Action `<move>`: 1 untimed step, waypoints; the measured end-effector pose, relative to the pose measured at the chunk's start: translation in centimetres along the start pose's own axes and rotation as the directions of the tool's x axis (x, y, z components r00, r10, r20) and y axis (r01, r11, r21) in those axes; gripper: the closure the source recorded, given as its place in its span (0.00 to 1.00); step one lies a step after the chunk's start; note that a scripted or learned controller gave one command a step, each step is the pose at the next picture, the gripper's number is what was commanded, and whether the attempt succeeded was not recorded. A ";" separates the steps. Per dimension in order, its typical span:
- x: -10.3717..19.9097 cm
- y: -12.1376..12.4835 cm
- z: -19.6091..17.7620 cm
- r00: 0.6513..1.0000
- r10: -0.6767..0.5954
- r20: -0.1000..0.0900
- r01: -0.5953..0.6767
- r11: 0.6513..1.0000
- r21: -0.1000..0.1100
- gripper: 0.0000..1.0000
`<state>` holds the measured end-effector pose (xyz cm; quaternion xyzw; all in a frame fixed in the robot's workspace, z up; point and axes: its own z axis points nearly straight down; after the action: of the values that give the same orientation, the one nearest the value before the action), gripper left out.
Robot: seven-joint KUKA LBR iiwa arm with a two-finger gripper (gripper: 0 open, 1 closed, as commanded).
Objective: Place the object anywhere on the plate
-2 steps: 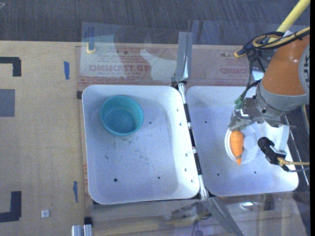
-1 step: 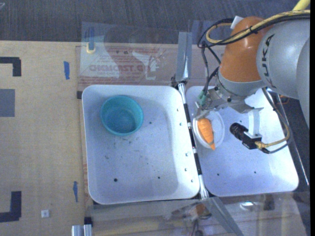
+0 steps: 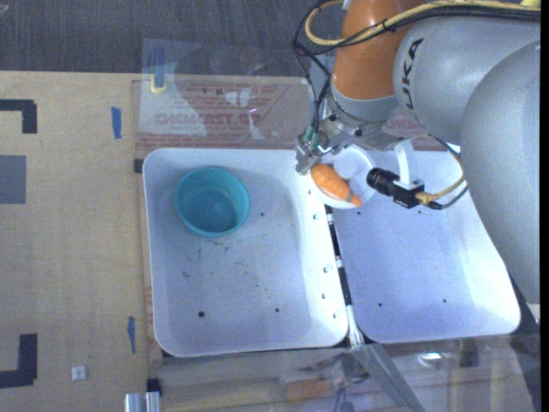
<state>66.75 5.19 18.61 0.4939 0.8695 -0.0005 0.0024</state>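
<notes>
Gripper (image 3: 319, 163) at top centre, jaws' state can't tell; orange object (image 3: 334, 184) just below. Teal plate (image 3: 212, 200) left bin. Arm reads "KUKA".

Occlusions and cut-offs, overhead camera.

The arm (image 3: 463, 67) runs off the frame at 3 o'clock and at 12, and it covers the far corner of the right bin (image 3: 429, 273). The wrist hides the top of the gripper (image 3: 319, 163), so finger spacing is unreadable. An orange object (image 3: 334, 184) sits just below the gripper at the bins' shared wall; contact undetermined. Dark specks in the left bin (image 3: 232, 264) are too small to identify.
</notes>
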 end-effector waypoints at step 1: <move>5.9 1.4 -1.4 0.993 -0.117 -0.005 0.117 0.993 0.001 1.00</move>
<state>64.98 10.95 19.96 0.4419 0.8970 0.0001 0.0000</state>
